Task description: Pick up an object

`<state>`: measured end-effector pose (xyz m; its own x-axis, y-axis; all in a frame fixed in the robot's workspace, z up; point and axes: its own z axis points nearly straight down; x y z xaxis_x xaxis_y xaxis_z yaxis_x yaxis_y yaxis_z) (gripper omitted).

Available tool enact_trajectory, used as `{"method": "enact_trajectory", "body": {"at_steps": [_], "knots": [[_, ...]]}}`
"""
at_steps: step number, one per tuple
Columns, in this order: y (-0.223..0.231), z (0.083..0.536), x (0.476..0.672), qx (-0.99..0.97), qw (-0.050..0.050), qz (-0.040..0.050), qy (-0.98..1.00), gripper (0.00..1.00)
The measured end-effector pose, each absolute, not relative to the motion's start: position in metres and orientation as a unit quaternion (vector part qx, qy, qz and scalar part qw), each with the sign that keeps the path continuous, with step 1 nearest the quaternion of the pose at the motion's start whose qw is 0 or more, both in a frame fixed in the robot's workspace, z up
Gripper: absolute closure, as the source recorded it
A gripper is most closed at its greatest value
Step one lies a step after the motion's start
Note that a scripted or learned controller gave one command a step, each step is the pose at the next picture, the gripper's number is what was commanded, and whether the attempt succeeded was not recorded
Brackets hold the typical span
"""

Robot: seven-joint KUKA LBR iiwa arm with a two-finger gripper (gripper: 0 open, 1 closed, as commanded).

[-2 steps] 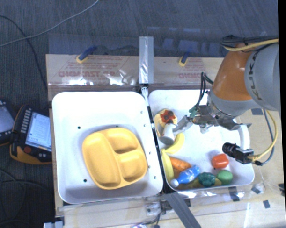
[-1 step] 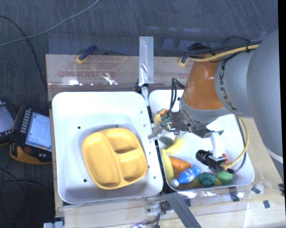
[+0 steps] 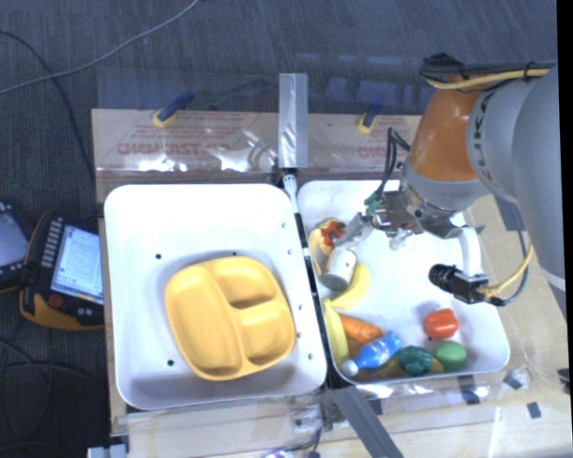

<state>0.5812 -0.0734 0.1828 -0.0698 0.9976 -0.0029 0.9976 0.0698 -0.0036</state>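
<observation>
Gripper (image 3: 385, 215) hangs over right bin (image 3: 476, 292), upper part; can't tell its state. Banana (image 3: 352, 285) lies just at its 7 o'clock w/ white cup (image 3: 341, 265). Carrot (image 3: 358, 328), blue bottle (image 3: 377, 351) at 6. Yellow tray (image 3: 231, 314) sits in left bin (image 3: 136, 229)

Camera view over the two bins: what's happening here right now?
The grey and orange arm reaches in over the right bin, its tool poised near the top of a pile of toy food: a banana, a carrot, a blue bottle, a red piece and green pieces. Nothing is visibly in the tool. The left bin holds a yellow divided tray, untouched.
</observation>
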Motion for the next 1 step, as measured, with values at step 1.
{"method": "enact_trajectory", "body": {"at_steps": [1], "knots": [[-0.115, 0.1038, 0.5405, -0.622, 0.0, 0.0015, -0.783, 0.0]]}}
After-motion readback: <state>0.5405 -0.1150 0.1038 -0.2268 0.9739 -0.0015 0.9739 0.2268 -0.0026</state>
